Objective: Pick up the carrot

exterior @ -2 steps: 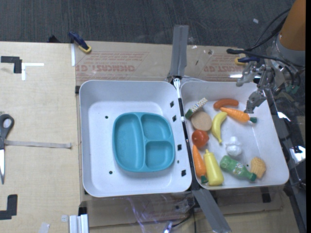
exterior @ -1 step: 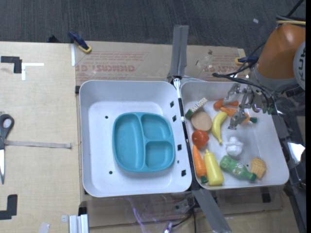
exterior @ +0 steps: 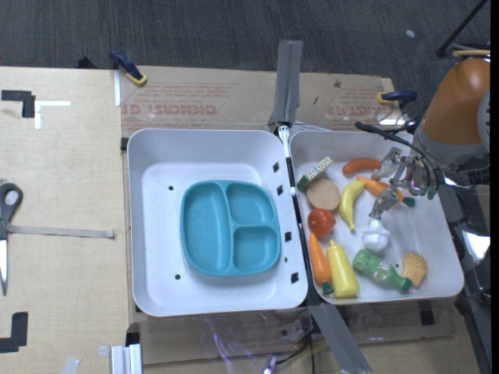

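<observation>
Here: carrot at right bin's front left | pincer well apart, rearward; grip unclear

arm in from the right, orange band at the upper right edge, wrist angled down-left, gripper low with metal fingers pointing down-left, too small and cluttered to read the finger gap

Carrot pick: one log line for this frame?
stage: approach | end effector: over right bin, near banana | carrot: at bin's left wall, untouched | grasp: none
</observation>
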Motion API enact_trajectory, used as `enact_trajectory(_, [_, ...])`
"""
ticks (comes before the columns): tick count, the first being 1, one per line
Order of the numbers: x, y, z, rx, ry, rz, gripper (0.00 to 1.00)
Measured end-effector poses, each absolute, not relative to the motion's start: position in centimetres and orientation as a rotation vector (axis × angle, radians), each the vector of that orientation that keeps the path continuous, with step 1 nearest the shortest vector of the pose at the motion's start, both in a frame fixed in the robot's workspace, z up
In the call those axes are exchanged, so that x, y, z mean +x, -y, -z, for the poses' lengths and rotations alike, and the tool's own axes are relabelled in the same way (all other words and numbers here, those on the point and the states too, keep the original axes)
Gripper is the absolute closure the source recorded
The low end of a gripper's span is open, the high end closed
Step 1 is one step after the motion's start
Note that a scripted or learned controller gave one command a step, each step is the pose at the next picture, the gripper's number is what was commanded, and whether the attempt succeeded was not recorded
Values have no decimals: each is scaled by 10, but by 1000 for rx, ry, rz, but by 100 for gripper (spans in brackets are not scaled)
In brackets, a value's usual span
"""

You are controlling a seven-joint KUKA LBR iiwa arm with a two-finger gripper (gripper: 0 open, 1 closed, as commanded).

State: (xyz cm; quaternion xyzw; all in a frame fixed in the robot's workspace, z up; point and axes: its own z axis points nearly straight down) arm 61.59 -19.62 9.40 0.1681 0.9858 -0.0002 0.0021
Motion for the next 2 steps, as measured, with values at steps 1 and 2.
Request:
enact_trajectory(1, [618,195,-105,521,-3088,3,100])
enact_trajectory(2, [586,141,-165,614,-3077,0,100])
